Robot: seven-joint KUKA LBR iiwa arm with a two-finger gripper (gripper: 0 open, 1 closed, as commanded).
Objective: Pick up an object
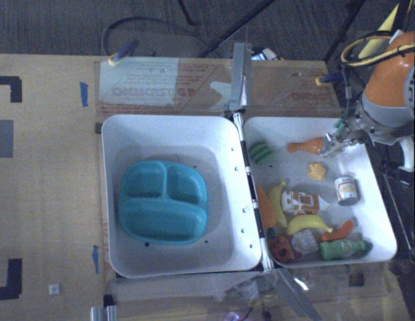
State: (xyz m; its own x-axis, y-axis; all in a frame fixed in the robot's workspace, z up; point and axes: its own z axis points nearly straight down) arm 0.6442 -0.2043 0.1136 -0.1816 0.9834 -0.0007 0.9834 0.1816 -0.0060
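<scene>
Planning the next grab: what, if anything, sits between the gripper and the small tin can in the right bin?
Nothing visible. The gripper hangs at the right bin's far right corner by the orange drumstick; the tin can stands nearer the camera, with bare bin floor between them.

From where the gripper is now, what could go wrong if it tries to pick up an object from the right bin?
1. The gripper sits beside the chicken drumstick, close to the right bin's far wall; a descent may clip the rim or merely nudge the drumstick.
2. Near the front, the bananas, carrot, green bottle and carton lie crowded together, so a grasp there might catch two items or slip.
</scene>
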